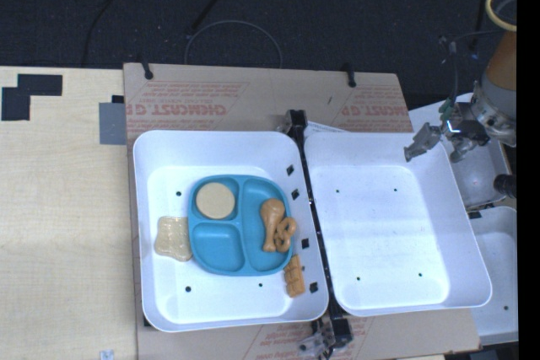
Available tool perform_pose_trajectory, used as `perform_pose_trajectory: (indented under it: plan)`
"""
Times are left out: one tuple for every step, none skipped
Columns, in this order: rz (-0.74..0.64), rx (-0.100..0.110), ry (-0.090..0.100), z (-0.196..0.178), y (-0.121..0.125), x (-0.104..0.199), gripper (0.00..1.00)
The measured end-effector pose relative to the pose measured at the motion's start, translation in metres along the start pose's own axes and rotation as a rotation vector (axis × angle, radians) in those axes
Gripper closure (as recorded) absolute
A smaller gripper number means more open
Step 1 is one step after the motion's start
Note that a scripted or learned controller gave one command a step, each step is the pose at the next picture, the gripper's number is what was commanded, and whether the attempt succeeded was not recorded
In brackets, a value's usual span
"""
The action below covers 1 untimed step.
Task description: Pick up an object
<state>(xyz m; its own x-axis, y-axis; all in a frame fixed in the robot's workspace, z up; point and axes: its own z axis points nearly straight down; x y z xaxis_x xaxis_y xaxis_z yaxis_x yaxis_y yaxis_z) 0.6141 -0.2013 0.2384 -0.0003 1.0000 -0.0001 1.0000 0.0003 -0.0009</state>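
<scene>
A blue divided plate (221, 251) lies in the left bin (160, 156). On it are a round tan biscuit (214, 200), a brown drumstick (272, 222) and a small pretzel (286, 233). A pale slice of toast (173, 238) lies just left of the plate. A small brown pastry piece (294, 276) rests off the plate's lower right corner. My gripper (435, 149) hangs over the far right corner of the right bin (396, 240), well away from all these items. Its fingers are spread, open, with nothing between them.
Both bins sit on a cardboard sheet (253, 101) on the bench. A black divider (305, 206) runs between them. The arm's wrist with its orange band (504, 59) comes in at the upper right. Wooden tabletop (59, 206) lies to the left.
</scene>
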Motion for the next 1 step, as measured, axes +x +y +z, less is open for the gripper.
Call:
perform_pose_trajectory:
  plan:
    - [-0.001,0.005,0.002,0.0457,-0.0011,0.0067,0.00]
